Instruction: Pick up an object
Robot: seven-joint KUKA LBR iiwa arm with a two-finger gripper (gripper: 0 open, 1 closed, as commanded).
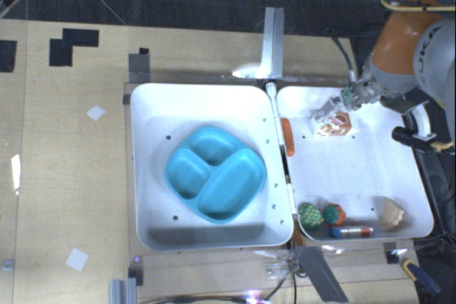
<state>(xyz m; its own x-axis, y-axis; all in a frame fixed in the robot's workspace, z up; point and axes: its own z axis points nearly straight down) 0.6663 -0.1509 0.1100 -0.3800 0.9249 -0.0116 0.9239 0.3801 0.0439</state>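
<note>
- From my seat I see a pale wooden surface (64, 153) with black square markings near its far left corner, and dark carpet beyond its far edge.
- Two white bins sit side by side on it; the left bin (149, 153) holds a blue divided tray (215, 173), well apart from the jaws.
- The arm (410, 46), grey with an orange band, reaches in from the right over the far part of the right bin (399, 174).
- The gripper (350, 97) hangs at that bin's far side, and just beside it, on its near left, lies a small clear packet with red and white print (332, 122). I cannot tell whether the jaws are open, closed or touching the packet.
- An orange stick (287, 137) lies along the bin's left wall, left of the jaws.
- Along the near wall, well apart from the jaws, I see a green ball (310, 214), an orange-and-green ball (333, 213), a marker (350, 231) and a beige lump (392, 212).
- A metal post (273, 39) stands behind the bins' shared edge.
</note>
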